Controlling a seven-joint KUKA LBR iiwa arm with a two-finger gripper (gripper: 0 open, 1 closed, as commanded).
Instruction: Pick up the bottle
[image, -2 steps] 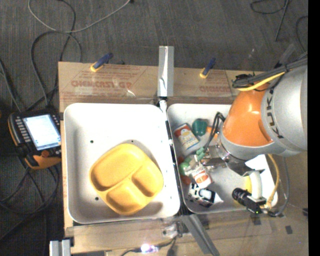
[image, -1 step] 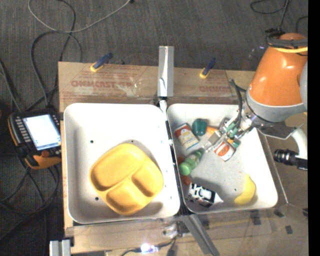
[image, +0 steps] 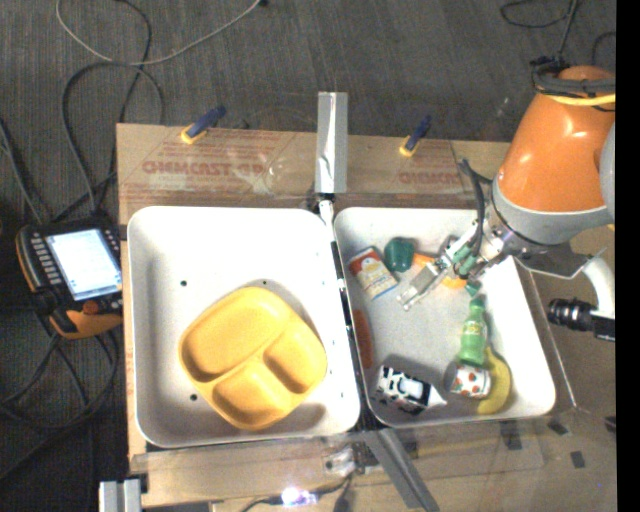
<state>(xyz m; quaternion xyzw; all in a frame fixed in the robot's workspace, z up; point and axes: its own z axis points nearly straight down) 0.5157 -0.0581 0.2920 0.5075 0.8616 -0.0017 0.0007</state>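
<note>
The bottle (image: 472, 336) is green with a narrow neck and stands in the right bin (image: 530, 330), near its right wall, with its cap pointing toward the back. My gripper (image: 419, 287) hangs over the middle of that bin, reaching down and left from the orange-banded wrist. It is up and to the left of the bottle, a short gap away, and nothing of the bottle is in it.
Around the bottle lie a banana (image: 497, 386) and a red-dotted white object (image: 464, 380). A black-and-white item (image: 401, 388), a small can (image: 371, 272) and a teal object (image: 400, 252) share the bin. The left bin (image: 160, 260) holds a yellow divided plate (image: 254, 354).
</note>
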